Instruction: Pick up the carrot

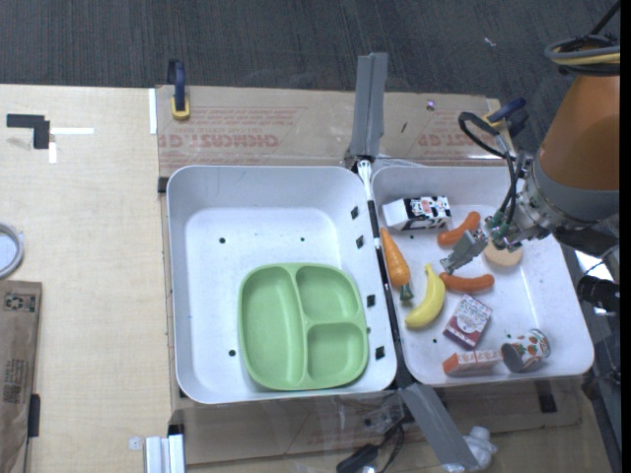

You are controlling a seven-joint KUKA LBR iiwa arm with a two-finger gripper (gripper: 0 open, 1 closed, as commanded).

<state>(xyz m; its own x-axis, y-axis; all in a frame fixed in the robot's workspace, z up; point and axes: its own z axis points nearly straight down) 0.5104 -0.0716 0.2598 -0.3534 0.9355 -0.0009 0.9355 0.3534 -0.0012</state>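
Observation:
The carrot (395,261), orange with a small green top, lies along the left wall of the right bin (577,294), next to the divider between the bins. My gripper (462,255) hangs over the middle of that bin, to the right of the carrot and apart from it. It sits between two orange-red sausages, one behind it (458,230) and one in front (468,283). Nothing can be seen held in it.
A banana (426,300) lies just right of the carrot's tip. A milk carton (418,212), a tan round piece (506,256), a red box (468,321), a small red pack (471,363) and a can (525,351) share the bin. The left bin (197,264) holds a green divided plate (304,325).

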